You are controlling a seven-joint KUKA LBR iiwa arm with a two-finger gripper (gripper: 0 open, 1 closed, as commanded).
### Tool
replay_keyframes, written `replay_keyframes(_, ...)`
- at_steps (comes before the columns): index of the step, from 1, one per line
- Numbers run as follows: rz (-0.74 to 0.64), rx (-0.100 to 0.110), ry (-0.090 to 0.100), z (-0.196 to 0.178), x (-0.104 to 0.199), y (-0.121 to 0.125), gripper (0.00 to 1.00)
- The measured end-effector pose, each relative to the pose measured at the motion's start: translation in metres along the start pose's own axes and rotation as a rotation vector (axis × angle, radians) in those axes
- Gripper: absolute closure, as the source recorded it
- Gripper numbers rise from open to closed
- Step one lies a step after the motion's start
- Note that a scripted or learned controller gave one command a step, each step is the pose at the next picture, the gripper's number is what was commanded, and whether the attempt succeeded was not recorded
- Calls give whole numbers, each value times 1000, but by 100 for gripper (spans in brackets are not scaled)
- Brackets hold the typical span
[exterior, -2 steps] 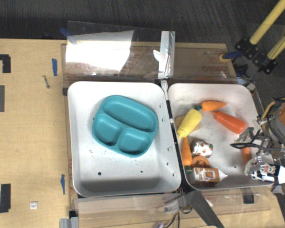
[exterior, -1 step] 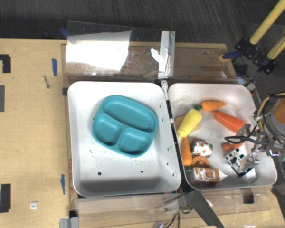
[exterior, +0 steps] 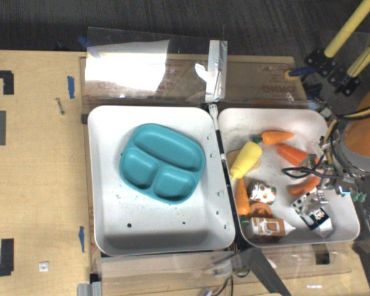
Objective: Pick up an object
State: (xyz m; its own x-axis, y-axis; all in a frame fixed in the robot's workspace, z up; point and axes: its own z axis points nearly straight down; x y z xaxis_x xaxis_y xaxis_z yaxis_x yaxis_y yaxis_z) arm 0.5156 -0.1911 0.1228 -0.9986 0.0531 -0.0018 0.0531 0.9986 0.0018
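Two bins side by side on worktop (exterior: 31,165). Left bin (exterior: 105,221): divided tray (exterior: 162,161) in middle, nearer far edge. Right bin (exterior: 345,227): toy foods in heap, corn cob (exterior: 245,159) by left wall, carrot (exterior: 275,137) toward far edge, bottle (exterior: 268,227) at near edge. Claw (exterior: 312,209) over right bin's near right corner.

Looking like a robotics lab to me: a plywood worktop (exterior: 37,184) is carrying two white bins (exterior: 105,165), blue tape marks (exterior: 70,86) are sticking on it, probably clear plastic sheeting (exterior: 135,73) behind.
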Motion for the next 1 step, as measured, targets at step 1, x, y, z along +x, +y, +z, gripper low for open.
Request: replay_keyframes(1,11,-1,-5,36,6,-31,0)
